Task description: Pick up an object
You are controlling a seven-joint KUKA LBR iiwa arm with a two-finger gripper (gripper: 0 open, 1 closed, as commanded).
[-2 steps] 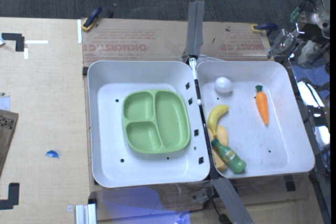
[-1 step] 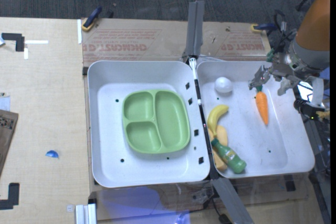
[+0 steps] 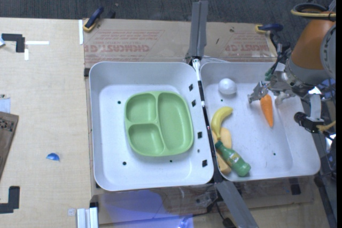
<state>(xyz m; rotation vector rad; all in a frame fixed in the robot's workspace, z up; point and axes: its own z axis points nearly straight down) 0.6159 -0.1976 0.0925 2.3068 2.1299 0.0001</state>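
In the right bin [image 3: 299, 165], my gripper [image 3: 266, 95] is at the far right part, reaching in from the right. An orange carrot [image 3: 267, 112] has its upper end between the two grey fingers [image 3: 255, 95], and its tip points toward the front of the bin. The gripper is shut on that upper end. Further left in the same bin lie a white ball [image 3: 227, 86], a yellow banana [image 3: 220, 117], a green bottle [image 3: 234, 159] and a pale yellow piece [image 3: 226, 139] partly under the bottle.
The left bin [image 3: 107, 168] holds a green divided plate [image 3: 159, 124]. A grey divider bar [image 3: 199, 29] rises between the bins at the back. Cardboard [image 3: 139, 42] lies behind the bins. The wooden bench [image 3: 43, 104] spreads out to the left.
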